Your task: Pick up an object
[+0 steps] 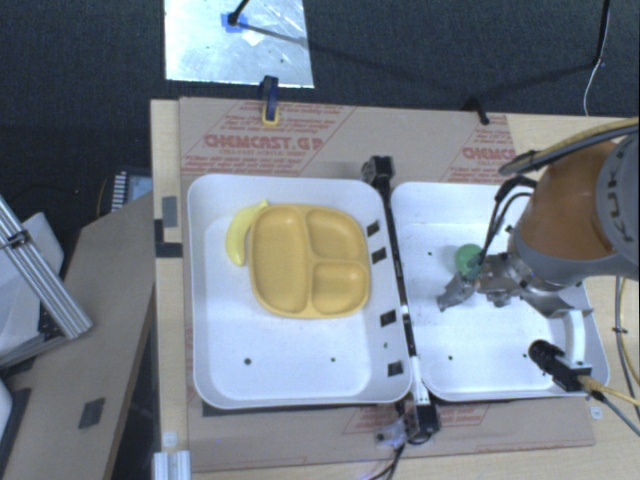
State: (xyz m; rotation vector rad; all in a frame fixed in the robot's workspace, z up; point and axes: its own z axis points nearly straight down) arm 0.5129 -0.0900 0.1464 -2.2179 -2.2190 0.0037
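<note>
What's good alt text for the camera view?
A grey-and-orange robot arm reaches into the right white bin, its gripper beside a small green object. The left bin holds a yellow divided tray lying over a banana.

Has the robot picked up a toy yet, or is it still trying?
Not yet. Done: the arm has reached into the right bin, and its gripper is low beside the small green object. In hand: nothing visible between its fingers. Left: grab something and lift it. The yellow divided plate and the banana lie in the left bin.
</note>
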